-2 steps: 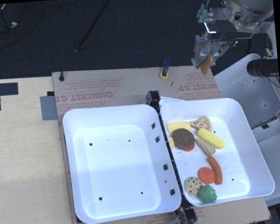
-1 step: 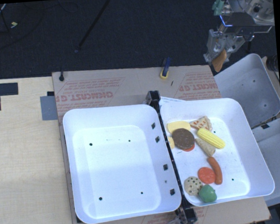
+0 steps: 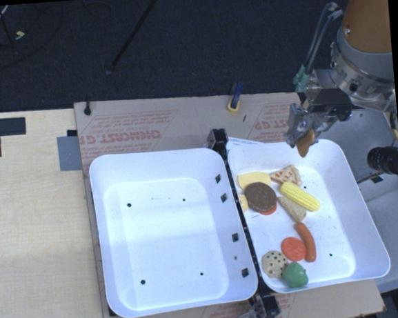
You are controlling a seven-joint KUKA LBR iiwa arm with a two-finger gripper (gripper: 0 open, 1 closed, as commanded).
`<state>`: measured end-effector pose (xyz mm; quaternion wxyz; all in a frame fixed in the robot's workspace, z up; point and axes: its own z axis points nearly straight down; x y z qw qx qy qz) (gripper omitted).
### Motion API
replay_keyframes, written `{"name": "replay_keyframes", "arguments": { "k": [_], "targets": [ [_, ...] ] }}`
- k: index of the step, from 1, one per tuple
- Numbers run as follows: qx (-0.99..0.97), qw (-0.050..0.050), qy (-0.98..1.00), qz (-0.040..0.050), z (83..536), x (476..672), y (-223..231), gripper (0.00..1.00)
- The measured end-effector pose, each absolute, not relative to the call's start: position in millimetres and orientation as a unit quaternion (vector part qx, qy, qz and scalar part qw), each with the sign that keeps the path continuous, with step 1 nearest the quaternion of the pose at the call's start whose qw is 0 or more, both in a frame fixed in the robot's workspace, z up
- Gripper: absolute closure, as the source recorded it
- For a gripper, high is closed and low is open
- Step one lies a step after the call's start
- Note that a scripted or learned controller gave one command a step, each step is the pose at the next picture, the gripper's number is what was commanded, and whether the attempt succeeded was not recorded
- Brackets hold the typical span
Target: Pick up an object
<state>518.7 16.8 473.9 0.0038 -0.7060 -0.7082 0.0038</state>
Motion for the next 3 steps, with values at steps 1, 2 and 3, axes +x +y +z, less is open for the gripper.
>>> {"name": "replay_keyframes", "arguments": {
  "k": [1, 2, 3],
  "targets": [
    [-0.704, -0.001, -0.71, -0.0011, 541.0, 513.8, 6.5, 1.0],
    [-0.708, 0.006, -0.707, 0.0067, 315.2, 507.1, 47.6, 1.0],
    [-0.707, 0.002, -0.707, 0.0021, 310.5, 480.5, 78.4, 1.0]
  ]
}}
